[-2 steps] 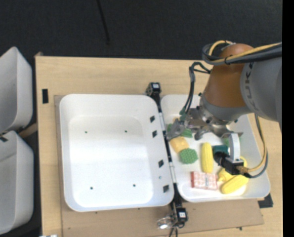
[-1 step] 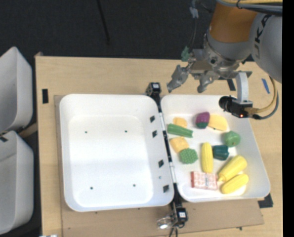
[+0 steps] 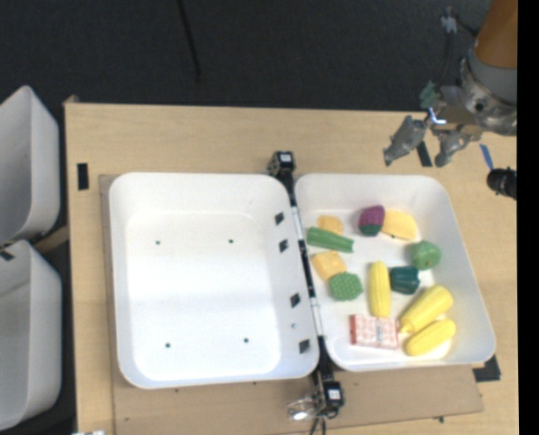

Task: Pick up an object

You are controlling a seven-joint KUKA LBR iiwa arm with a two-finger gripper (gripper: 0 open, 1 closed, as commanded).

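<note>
Toys [image 3: 379, 288] were heaped in the right bin [image 3: 464, 243], below and left of the fingers [image 3: 428, 143], which were spread open with nothing held above the table

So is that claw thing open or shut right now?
Open. The gripper hangs above the bench beyond the right bin, its jaws spread apart with nothing between them.

Objects [image 3: 379, 279] all in right bin [image 3: 459, 207], beside left bin [image 3: 197, 188].

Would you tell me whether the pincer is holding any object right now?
No, the pincer hangs open above the right bin's far rim with nothing between its fingers.
</note>
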